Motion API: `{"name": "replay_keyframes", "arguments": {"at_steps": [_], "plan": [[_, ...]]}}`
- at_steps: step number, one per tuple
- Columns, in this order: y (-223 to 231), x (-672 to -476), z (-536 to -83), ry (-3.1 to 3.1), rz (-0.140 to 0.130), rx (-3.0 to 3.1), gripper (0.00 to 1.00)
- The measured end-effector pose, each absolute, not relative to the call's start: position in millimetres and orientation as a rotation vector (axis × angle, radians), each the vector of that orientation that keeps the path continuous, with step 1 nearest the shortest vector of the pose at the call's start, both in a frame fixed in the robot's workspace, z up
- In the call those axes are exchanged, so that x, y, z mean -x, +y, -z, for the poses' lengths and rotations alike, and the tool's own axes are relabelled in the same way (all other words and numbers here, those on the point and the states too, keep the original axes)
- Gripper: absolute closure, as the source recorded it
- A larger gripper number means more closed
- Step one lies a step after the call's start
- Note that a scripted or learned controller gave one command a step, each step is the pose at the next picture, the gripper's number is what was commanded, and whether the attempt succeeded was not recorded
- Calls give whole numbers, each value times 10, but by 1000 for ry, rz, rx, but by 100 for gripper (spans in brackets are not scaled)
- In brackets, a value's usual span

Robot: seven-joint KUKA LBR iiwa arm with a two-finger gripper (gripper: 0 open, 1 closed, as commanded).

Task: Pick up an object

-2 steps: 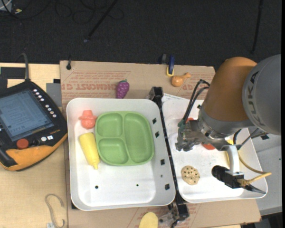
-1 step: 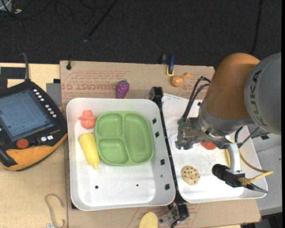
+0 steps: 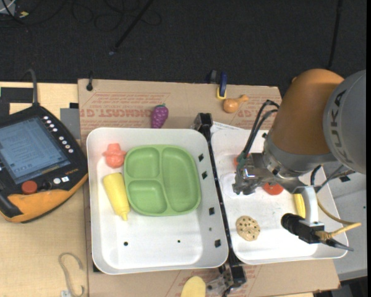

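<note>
Hand (image 3: 246,183) hangs low over right bin (image 3: 278,252), fingers seemingly obscured.

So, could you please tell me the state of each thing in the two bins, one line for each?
Green tray: upright, flat in left bin, compartments bare.
Yellow bottle: lying on its side, beside tray.
Pink toy: resting by tray's corner.
Cookie: lying flat in right bin, apart from the arm.
Red thing: partly hidden under the wrist.
Banana: lying by right wall.

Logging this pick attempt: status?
Gripper low in right bin, fingers unclear. Red object beside it, not visibly held. Cookie and banana nearby.
</note>
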State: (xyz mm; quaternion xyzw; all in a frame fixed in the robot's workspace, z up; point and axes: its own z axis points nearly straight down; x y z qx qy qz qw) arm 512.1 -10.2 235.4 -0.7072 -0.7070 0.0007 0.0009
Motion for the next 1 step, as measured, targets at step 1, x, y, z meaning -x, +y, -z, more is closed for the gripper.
{"name": "replay_keyframes", "arguments": {"at_steps": [1], "plan": [[-35, -5163, -2364, -2219, -2, 2220, 100]]}}
